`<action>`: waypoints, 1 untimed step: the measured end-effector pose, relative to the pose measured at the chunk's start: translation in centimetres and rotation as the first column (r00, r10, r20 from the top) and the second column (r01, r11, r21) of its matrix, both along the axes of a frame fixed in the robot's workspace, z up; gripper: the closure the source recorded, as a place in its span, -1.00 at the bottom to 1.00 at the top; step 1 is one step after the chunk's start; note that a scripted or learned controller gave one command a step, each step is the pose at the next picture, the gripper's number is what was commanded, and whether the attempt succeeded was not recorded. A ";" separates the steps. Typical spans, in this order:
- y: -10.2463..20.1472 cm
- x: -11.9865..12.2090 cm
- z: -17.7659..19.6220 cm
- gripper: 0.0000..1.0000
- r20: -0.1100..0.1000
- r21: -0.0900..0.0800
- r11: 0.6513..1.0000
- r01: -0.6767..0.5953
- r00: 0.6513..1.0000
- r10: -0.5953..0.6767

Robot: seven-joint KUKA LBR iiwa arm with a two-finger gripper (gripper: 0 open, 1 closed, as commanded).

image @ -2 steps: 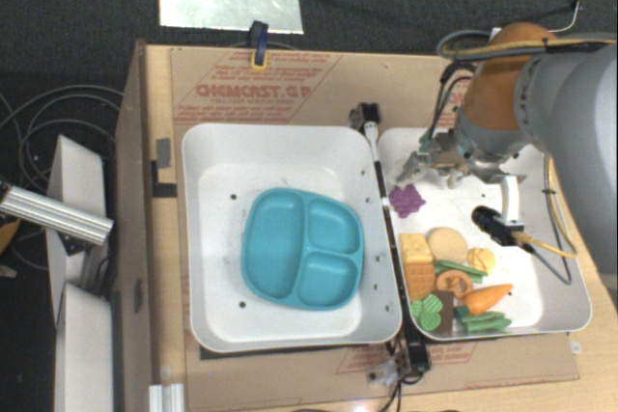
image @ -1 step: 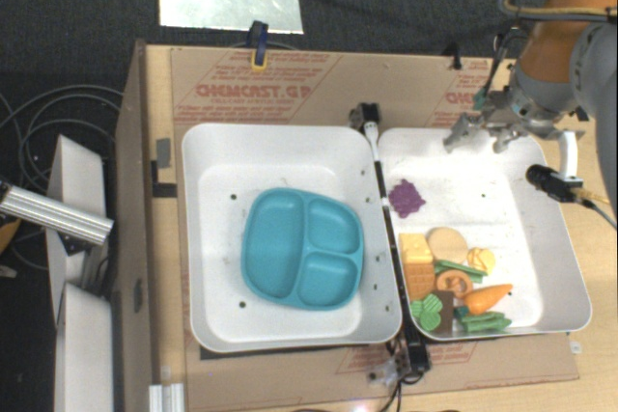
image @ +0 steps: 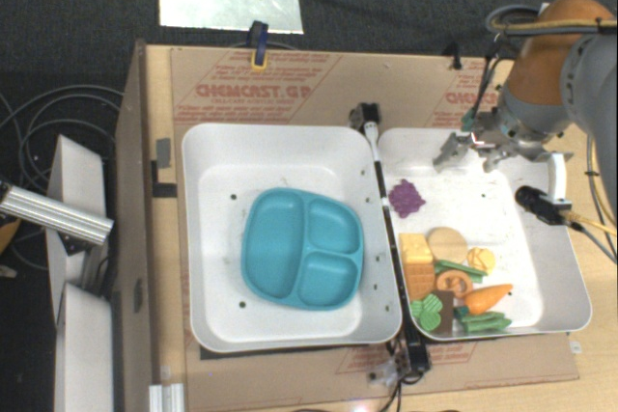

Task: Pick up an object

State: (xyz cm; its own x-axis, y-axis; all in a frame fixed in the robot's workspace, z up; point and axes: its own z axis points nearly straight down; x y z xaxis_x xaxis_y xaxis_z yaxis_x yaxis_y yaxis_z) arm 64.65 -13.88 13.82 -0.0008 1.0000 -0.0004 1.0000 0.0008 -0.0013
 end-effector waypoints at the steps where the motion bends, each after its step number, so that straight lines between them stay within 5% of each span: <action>1: 5.5 0.8 -3.9 -1.00 0.001 0.002 1.000 -0.008 1.000 0.008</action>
